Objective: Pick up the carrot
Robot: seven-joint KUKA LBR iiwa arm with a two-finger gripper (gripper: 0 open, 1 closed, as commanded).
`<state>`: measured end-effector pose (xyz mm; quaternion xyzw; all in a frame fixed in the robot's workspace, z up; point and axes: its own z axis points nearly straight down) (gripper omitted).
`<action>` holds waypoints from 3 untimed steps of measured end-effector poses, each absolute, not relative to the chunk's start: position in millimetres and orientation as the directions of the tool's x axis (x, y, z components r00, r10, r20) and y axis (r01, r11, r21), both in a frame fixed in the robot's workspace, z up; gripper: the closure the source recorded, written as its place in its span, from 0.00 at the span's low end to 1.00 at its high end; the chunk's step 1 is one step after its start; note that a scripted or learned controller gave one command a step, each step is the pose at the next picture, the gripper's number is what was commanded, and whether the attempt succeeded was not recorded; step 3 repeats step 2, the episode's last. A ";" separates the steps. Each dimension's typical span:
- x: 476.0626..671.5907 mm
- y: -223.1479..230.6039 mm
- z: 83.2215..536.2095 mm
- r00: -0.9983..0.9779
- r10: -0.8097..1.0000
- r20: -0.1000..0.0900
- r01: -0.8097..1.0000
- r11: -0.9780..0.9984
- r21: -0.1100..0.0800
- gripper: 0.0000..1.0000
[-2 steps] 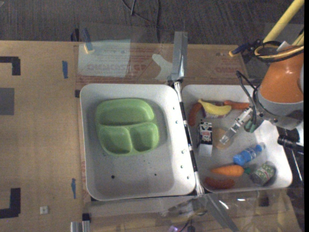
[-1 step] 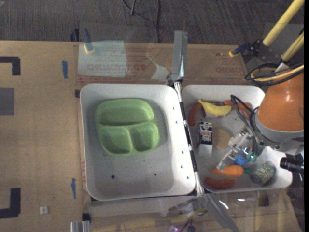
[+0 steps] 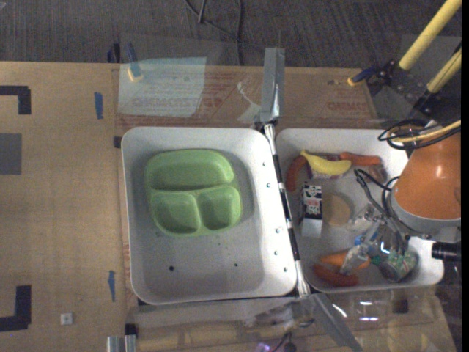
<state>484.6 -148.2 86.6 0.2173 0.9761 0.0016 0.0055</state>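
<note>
Right bin (image 3: 432,276): carrot (image 3: 335,259) lies roughly left-right; claw (image 3: 364,253) beside it, grip state unclear.

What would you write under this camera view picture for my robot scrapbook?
Robot gripper reaching down over the carrot in the right bin, green plate waiting in the left bin.

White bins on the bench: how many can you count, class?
2. The left bin holds a green divided plate; the right bin holds the food items, under the gripper.
</note>
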 end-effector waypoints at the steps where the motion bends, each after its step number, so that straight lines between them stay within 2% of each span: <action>1: 485.4 -148.6 93.8 -0.904 0.428 -0.009 0.428 0.904 0.007 1.00; 2: 493.4 -87.3 181.6 -0.811 0.584 0.002 0.584 0.811 -0.001 1.00; 3: 493.4 -87.3 181.6 -0.811 0.584 0.002 0.584 0.811 -0.001 1.00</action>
